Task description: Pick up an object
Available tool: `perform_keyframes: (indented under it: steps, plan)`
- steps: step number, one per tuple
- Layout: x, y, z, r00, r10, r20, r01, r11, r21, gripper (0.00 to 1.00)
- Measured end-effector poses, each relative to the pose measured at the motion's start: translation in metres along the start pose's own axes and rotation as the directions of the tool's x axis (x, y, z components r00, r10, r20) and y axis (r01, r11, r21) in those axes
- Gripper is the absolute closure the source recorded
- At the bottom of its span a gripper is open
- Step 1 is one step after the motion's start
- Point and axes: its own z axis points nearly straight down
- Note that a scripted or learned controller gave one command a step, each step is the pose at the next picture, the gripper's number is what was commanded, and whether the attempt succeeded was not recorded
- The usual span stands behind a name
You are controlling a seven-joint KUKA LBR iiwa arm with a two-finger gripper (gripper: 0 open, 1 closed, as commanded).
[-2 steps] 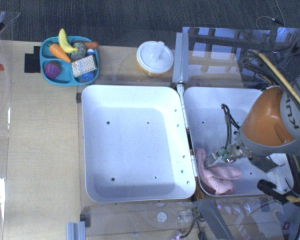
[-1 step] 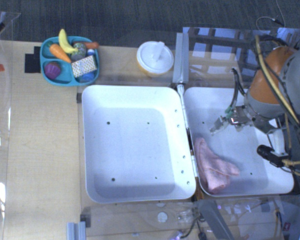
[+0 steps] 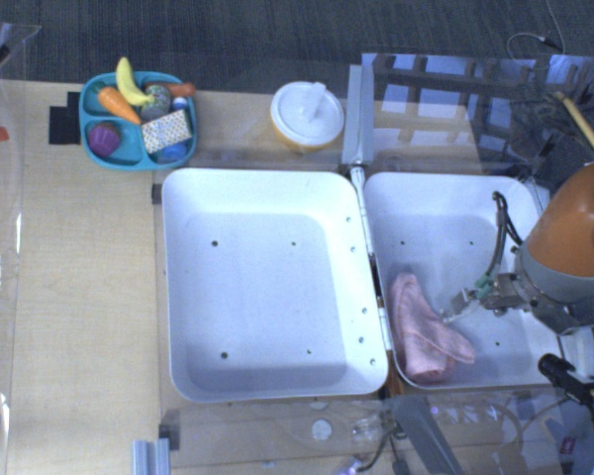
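Pincer (image 3: pixel 453 309) low in right bin (image 3: pixel 445 206), tips just beside pink cloth (image 3: pixel 423 332); open or closed, cannot tell | cloth lies crumpled at bin's near-left corner | risk: tips graze the fold's edge, limp cloth slips free.

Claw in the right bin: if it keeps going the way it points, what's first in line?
Probably the pink cloth: the claw points left and down at it, its tip beside the cloth's right edge. Height is unclear.

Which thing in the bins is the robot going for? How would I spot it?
Find the right-hand shallow white bin. Near its front left corner lies a crumpled pink cloth, with the arm's tool right beside it. It is soft, pink and wrinkled.
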Motion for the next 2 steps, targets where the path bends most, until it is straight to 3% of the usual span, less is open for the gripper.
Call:
perform_keyframes:
  steps: [1, 2]
  plan:
    - [0.054, 0.028, 0.02, 1.0, -0.014, 0.005, 0.014, 1.0, -0.014, 0.0]
    - [0.076, 0.066, -0.074, 0.999, -0.035, 0.0, 0.035, 0.999, -0.002, 0.0]
